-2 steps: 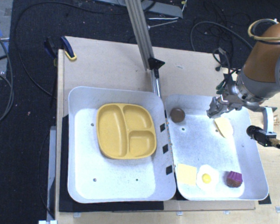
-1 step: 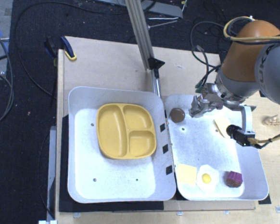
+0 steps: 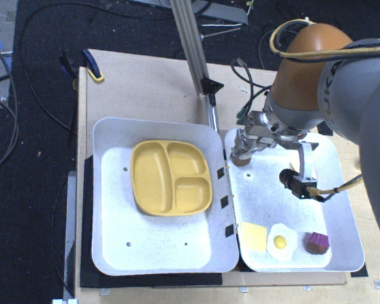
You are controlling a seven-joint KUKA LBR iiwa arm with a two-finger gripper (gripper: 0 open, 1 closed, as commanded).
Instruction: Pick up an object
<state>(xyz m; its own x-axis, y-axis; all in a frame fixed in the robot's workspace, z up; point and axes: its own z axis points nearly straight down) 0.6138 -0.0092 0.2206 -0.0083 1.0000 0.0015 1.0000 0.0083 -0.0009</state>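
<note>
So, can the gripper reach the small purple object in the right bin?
Probably yes: the small purple object lies uncovered near the right bin's front edge, apart from the fried egg toy, and the gripper hangs over that bin.

The arm (image 3: 352, 82) runs off the right edge and hides the right bin's (image 3: 342, 212) far right corner. The gripper (image 3: 242, 152), at that bin's far left corner, is too small to tell its fingers' state.

Tan wooden bench (image 3: 149, 92) on dark speckled carpet floor (image 3: 31, 168); black cables (image 3: 34, 57) trail across floor at left; slanted metal pole (image 3: 189, 36) rises behind bench.
</note>
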